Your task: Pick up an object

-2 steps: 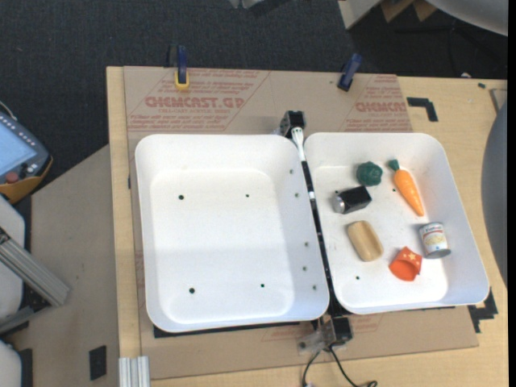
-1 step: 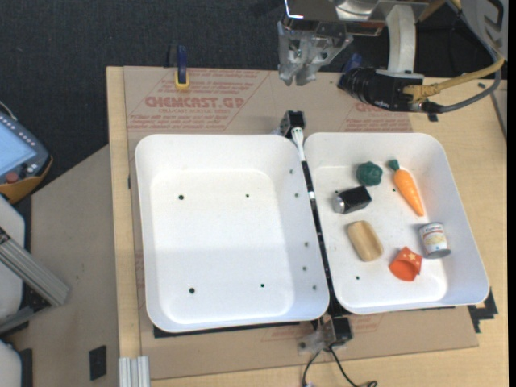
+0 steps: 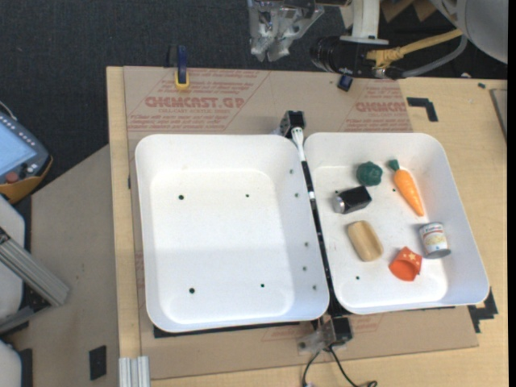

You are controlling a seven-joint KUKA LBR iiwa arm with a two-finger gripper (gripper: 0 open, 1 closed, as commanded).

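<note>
Objects for picking lie together in the right white plastic bin: a dark green lump at 12 o'clock, an orange carrot at 1, a black cylinder, a tan oblong block, a small labelled can and a red-orange piece at 5. The metal gripper hangs beyond the bench at 12 o'clock; whether it is released or clenched cannot be told.

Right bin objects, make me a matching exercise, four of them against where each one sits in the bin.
Things:
1. carrot
2. small can
3. black cylinder
4. tan block

Places:
A. nearest the divider between the bins
B. just right of the red-orange piece
C. far side, right of the green lump
D. middle, just below the black cylinder

Pairs: 1-C, 2-B, 3-A, 4-D
</note>
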